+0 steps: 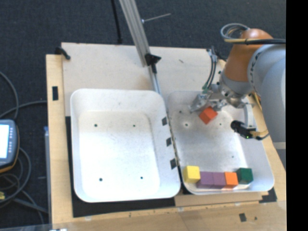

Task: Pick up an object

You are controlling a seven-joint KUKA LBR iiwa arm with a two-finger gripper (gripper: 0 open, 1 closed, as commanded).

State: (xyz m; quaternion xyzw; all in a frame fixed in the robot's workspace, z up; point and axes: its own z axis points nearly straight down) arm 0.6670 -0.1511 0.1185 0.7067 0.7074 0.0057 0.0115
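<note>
An orange-red cube [208, 115] sits at the tip of my gripper [206, 108] over the back part of the right bin [250, 143]. The cube looks tilted and raised off the bin floor, with the fingers closed around its top. Along the right bin's front wall lie a yellow cube [192, 173], two purple cubes [213, 179], an orange cube [231, 178] and a green cube [245, 174]. The grey arm with its orange band [240, 57] comes in from the right.
The left bin [77, 129] lies beside the right one. A slanted metal post [137, 30] rises behind the two bins. A tablet and cables [6, 143] lie off the bench at the left.
</note>
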